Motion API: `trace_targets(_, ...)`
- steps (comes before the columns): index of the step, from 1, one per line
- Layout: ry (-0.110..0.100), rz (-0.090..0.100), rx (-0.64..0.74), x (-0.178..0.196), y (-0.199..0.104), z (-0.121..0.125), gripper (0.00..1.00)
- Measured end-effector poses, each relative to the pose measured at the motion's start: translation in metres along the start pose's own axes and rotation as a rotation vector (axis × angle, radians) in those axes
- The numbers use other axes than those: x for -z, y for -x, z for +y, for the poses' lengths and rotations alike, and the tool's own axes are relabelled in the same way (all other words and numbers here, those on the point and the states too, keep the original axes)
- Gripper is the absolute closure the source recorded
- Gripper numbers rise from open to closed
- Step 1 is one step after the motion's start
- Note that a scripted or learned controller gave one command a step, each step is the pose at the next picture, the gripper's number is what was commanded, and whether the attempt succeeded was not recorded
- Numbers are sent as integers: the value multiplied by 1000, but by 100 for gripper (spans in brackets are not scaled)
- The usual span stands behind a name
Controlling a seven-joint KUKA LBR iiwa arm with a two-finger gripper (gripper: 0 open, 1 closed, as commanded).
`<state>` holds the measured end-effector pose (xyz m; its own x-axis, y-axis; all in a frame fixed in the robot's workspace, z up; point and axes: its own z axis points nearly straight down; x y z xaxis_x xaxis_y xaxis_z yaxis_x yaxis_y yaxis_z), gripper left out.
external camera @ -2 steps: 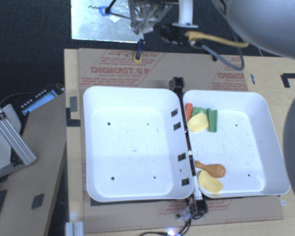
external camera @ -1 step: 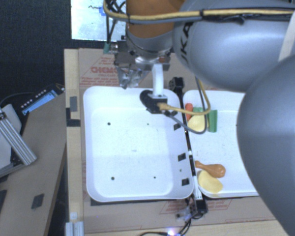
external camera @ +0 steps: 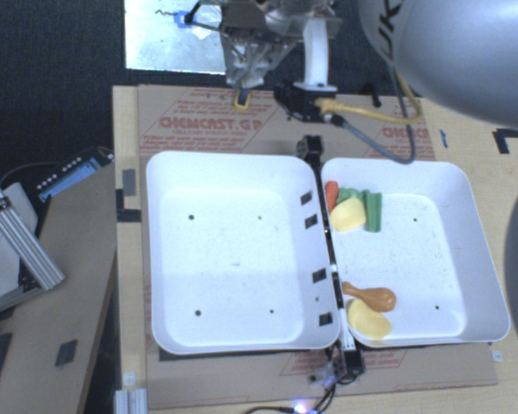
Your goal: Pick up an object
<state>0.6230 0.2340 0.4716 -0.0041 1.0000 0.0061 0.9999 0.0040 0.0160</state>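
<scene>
Clearly nothing is picked yet: the fingers [external camera: 246,74] hang empty, slightly parted, far above the toy food [external camera: 349,215] lying in the right bin [external camera: 432,257]

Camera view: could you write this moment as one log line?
pincer: above bench, behind the bins | right bin: orange piece, two yellow pieces, green piece | nothing picked yet

Two white bins [external camera: 233,166] sit on a cardboard sheet [external camera: 198,115].
</scene>
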Motion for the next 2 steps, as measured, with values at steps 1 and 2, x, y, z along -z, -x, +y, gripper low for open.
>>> trace_targets(1,-10,1,7,72,-2,-121,100)
trace_targets(2,-26,-10,-3,-54,0,-139,100)
